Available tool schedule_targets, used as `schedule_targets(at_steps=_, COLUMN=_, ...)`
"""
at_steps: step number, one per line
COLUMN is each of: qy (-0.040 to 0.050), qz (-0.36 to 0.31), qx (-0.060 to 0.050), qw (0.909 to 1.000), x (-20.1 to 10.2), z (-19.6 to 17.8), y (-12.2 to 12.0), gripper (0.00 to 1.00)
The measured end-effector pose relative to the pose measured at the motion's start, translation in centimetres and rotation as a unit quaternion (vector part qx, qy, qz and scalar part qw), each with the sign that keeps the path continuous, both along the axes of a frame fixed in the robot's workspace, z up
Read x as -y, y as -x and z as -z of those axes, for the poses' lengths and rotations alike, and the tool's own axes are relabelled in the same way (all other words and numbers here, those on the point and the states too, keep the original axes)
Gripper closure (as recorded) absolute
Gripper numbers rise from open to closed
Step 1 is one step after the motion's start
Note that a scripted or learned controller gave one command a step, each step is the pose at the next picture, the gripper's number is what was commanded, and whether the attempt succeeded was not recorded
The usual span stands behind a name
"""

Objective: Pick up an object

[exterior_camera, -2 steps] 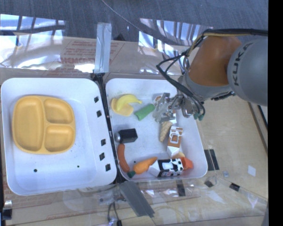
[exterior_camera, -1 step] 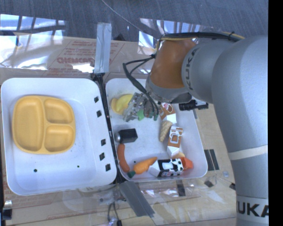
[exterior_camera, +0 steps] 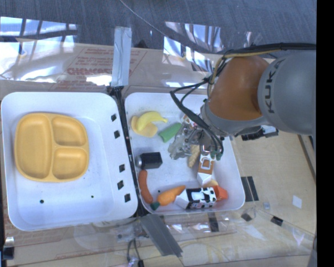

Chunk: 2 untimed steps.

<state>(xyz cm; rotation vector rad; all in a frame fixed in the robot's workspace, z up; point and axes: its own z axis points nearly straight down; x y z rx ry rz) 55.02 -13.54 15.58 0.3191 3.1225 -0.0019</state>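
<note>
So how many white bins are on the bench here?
2. The left bin holds a yellow divided tray. The right bin holds the toy items, with the gripper reaching into it.

Left bin [exterior_camera: 22,207]: yellow three-compartment tray [exterior_camera: 52,147] lying flat toward its left edge. Behind both bins, flattened cardboard [exterior_camera: 83,65] with red print, a grey tape strip [exterior_camera: 120,54] across it; possibly clear plastic film at the bench's far edge.

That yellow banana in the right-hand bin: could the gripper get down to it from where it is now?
Probably yes. The banana lies uncovered near the bin's upper left corner, nothing on top of it. The gripper hangs just to its right, with a green block lying between them.
</note>
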Motion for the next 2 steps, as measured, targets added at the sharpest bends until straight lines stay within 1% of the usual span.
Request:
schedule_targets(at_steps=1, qy=-0.0007, qz=-0.001, qx=-0.001, qw=1.0, x=-0.1, z=0.1, y=0.1, gripper=0.0)
schedule_targets(at_steps=2, qy=0.0016, qz=-0.038, qx=0.005, qw=0.9992, x=-3.8, z=4.7, y=-4.6, gripper=0.0)
